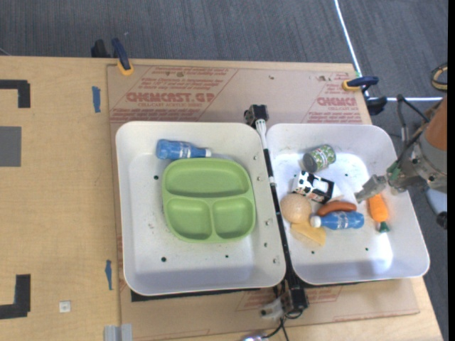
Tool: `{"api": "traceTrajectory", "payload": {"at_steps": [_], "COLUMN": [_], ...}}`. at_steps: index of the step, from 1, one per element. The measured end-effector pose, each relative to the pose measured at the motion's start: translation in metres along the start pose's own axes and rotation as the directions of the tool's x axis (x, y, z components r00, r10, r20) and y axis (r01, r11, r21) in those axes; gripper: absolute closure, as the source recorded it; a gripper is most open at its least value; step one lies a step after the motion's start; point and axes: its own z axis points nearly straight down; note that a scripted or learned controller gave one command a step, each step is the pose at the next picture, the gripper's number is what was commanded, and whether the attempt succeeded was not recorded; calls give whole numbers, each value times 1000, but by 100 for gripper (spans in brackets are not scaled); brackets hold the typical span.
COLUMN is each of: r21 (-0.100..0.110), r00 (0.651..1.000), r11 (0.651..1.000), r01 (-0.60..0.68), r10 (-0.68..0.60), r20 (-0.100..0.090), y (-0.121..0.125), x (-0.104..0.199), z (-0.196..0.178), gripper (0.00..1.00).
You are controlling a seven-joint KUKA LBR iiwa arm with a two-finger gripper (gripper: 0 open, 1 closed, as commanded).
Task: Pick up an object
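Hand (375, 185) over right bin (405, 261) beside carrot (379, 209) (arm cut off), grip state unclear

- The brown cardboard sheet (213, 91) lying under the two bins is carrying red printing. At its upper left, above the left bin, large letters are reading "CHEMCAST" followed by what looks like "GP".
- A line of smaller red print is running above that word and another below it; both are too small to read.
- At the sheet's upper right, above the right bin, the same red wording is showing again, beginning "CHEMCA", with its end being cut off by a blue clamp (361, 83).
- The labels on the blue bottles and the green can are showing no legible lettering.
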Motion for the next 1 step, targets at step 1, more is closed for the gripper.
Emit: {"api": "traceTrajectory", "payload": {"at_steps": [1], "r21": [-4], "r00": [924], "r11": [924], "r01": [382], "r10": [-382], "r20": [-7], "y": [4], "x": [-5], "z": [58], "gripper": [0]}}
